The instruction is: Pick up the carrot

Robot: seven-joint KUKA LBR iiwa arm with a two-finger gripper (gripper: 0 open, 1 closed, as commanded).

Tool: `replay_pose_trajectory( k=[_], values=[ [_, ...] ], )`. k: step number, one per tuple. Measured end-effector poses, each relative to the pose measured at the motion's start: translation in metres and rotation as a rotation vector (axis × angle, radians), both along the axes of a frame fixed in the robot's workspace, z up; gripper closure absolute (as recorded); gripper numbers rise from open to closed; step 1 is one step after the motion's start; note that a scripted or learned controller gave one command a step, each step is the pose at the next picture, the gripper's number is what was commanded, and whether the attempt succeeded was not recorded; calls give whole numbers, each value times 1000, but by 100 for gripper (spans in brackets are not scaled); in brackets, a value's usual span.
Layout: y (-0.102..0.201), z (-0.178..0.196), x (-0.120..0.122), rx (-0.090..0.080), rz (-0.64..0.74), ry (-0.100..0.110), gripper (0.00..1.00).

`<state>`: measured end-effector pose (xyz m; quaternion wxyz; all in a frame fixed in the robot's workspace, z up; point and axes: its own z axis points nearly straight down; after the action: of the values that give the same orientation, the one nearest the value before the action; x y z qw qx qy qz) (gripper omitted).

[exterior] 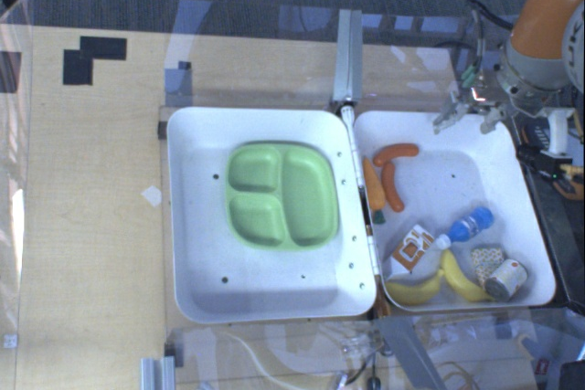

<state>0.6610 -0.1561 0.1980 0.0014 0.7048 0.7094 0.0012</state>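
Observation:
The carrot [371,187] is thin and orange with a dark green end. It lies lengthwise against the left wall of the right bin [526,196]. My gripper [469,118] hangs over the bin's far right corner, well away from the carrot, to its upper right. The fingers [447,118] are spread open with nothing between them.
Two reddish sausages [394,169] lie just right of the carrot. Nearer the front are a small carton [413,249], a blue bottle [468,226], two bananas [430,286] and a can [505,277]. The left bin [192,224] holds a green divided plate [280,195].

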Motion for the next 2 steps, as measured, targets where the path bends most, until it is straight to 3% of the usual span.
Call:
replay_pose_trajectory(
  k=[1,2],
  values=[
    [30,-90,-49,0,84,0,0],
    [31,-77,-47,-1,84,-8,100]
  ],
)
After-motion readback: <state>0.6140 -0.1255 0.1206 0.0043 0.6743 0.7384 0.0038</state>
